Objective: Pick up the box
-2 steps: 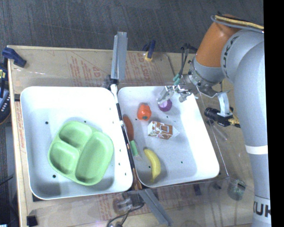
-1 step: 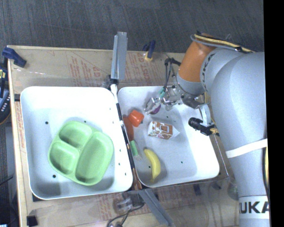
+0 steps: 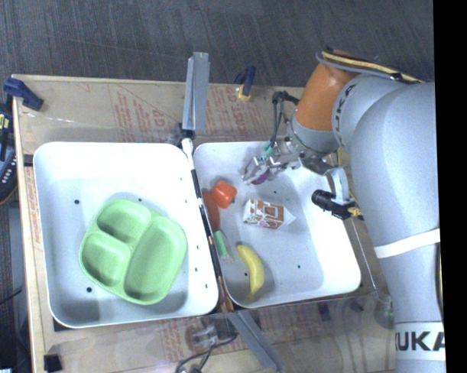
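Camera view: "KUKA" on the arm (image 3: 403, 214); tool (image 3: 257, 170) (grip state unreadable) above the box (image 3: 264, 214) — apart.

Two shallow white bins sit on the table: the right bin (image 3: 340, 274) lies under the claw (image 3: 257, 170), the left bin (image 3: 57, 169) well off to its left. One small box (image 3: 264, 214) lies just below the claw, one orange-red object (image 3: 222, 194) to its lower left, one banana (image 3: 252, 268) farther below, and one small green piece (image 3: 220, 243) beside the bin wall. One green divided tray (image 3: 134, 250), with three compartments, lies in the left bin.
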Available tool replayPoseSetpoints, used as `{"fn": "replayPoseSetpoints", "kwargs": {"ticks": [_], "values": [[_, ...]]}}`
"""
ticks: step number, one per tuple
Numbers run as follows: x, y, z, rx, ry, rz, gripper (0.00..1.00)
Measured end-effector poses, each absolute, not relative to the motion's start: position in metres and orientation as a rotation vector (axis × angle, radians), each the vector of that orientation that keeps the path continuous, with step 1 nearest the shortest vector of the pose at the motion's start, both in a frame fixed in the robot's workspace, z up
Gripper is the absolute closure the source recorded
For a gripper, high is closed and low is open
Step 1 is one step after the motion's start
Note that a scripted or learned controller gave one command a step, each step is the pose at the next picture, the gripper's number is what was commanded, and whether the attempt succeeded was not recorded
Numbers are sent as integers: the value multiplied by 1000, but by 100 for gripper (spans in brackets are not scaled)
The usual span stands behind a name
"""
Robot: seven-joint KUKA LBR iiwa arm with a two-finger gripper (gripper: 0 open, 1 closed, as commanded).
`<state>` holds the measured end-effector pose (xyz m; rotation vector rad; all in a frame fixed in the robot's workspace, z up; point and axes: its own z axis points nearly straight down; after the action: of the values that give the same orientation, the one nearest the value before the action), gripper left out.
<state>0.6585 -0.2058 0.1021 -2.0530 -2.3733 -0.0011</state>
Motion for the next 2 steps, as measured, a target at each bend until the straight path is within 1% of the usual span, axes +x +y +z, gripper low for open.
{"fn": "replayPoseSetpoints", "kwargs": {"ticks": [1,2], "values": [[657,-117,224,-2266,-2175,1,100],[642,-52,192,-2155,-2282,2,100]]}}
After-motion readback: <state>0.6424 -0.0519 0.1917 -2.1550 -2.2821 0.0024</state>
